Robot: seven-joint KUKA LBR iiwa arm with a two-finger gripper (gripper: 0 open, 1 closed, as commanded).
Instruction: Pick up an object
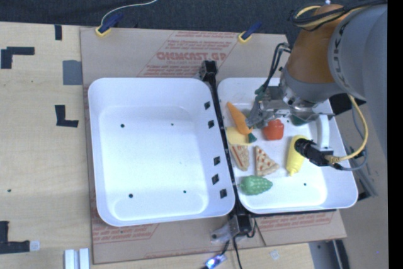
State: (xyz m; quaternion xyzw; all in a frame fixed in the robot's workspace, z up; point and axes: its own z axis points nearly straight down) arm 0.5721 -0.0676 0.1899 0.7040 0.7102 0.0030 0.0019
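The right bin (315,195) holds several toy foods: an orange carrot (237,114), a yellow piece (236,136), a striped bread slice (240,157), a pizza wedge (265,161), a green leafy piece (255,184), a red tomato-like piece (273,130) and a yellow bottle-shaped piece (293,158). My gripper (258,116) hangs low over this bin, between the carrot and the red piece, close to both. Nothing can be seen held in it. The arm's grey and orange wrist (312,63) covers the bin's far right corner.
The left bin (107,135) is a bare white tub beside the right one, with black clips (217,164) along the shared rim. Both stand on a cardboard sheet (182,53). A yellow cable and black plug (315,151) hang from the arm over the right bin.
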